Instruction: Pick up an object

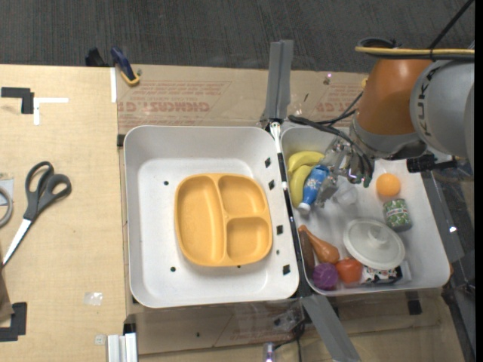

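Camera view: gripper [341,173] low in right bin [432,232], over its upper-left part.
Fingers: state can't be told, blurred metal.
Nearest object: blue bottle [315,185], just left of the gripper and touching or nearly so; long axis slants up-right.
Neighbours: bananas [300,169] beside the bottle, orange ball [388,185] to the right.
Room: crowded.

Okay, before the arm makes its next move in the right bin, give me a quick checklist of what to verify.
1. Gripper is over the right bin: ok.
2. Gripper is near a target, the blue bottle: ok.
3. Bottle is held between the fingers: cannot tell.
4. Bananas crowd the bottle, touching it: not ok.
5. Orange ball lies apart from the gripper: ok.
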Robot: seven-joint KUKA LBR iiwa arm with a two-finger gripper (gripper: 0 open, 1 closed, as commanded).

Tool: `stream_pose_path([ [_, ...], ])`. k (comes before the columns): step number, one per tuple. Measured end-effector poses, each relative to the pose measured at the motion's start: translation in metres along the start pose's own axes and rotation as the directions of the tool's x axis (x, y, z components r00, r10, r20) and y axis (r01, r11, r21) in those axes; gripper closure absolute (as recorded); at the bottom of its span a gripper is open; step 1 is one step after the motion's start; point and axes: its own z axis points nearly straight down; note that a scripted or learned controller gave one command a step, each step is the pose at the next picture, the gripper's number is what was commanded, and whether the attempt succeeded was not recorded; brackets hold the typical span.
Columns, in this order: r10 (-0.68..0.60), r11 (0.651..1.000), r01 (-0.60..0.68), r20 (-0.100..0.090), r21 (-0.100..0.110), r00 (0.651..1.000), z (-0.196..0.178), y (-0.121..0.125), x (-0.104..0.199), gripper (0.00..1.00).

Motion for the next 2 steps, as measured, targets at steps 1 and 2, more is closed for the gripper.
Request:
stream_pose_path([
  [1, 0.05, 0.999, -0.05, -0.02, 0.007, 0.999, 0.003, 0.001, -0.013, 0.0],
  [2, 0.212, 0.977, -0.212, -0.003, 0.0, 0.977, 0.002, -0.001, 0.005, 0.0],
])
